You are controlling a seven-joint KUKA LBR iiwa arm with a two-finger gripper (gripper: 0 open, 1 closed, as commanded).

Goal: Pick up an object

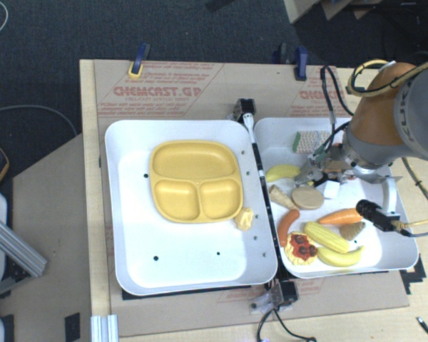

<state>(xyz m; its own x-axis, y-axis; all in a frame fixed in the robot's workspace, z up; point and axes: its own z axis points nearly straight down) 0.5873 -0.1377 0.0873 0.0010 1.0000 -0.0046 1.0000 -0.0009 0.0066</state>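
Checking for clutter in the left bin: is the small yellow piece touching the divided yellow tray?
Touching. In the camera view the small yellow piece sits against the divided yellow tray's lower right corner, no gap.

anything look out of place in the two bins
One thing: a small pale yellow piece lies in the left bin beside the yellow divided tray, apart from the other toy foods heaped in the right bin.
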